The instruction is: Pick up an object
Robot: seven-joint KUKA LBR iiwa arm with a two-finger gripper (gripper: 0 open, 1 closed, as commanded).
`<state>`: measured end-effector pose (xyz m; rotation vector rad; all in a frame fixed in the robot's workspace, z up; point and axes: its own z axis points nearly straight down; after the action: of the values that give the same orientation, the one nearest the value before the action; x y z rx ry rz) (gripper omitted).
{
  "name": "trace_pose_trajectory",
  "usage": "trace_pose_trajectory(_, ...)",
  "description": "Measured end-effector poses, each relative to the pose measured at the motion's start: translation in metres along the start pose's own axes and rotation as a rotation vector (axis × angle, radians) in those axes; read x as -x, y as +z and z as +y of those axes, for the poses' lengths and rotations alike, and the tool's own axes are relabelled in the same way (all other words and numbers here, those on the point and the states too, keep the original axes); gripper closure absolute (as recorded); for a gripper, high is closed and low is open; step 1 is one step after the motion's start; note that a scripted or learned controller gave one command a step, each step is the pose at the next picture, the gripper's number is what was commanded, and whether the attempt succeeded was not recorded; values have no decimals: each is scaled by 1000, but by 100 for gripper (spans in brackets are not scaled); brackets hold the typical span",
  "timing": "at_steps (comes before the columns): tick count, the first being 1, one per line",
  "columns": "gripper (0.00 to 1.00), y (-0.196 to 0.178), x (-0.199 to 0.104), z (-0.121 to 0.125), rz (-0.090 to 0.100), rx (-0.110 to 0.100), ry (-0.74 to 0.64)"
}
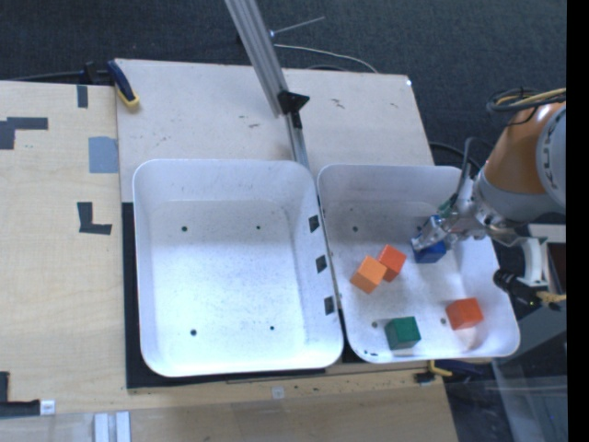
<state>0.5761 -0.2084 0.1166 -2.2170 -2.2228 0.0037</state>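
Blocks, five of them, all lie in the right bin; the left bin beside it shares a touching rim. Bench of pale wood carries both bins, with dark tape marks off to the left and a slanted metal rail running down to the seam between the bins. Arm enters from the right, its orange band cut off by the frame edge, wrist low over the right bin's far right part. Gripper sits right at the blue block; fingers too small and blurred to separate, so whether they stand apart or clamp the block cannot be told. Blue block partly covered by the gripper. Two orange blocks touch near the bin's middle: light orange block and darker orange block. Green block rests near the front wall; red-orange block near the front right corner, well apart from the gripper
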Motion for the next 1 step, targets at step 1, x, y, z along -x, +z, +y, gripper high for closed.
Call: trace_pose_trajectory(1, 100, 5, -92, -37, 0, 8, -1)
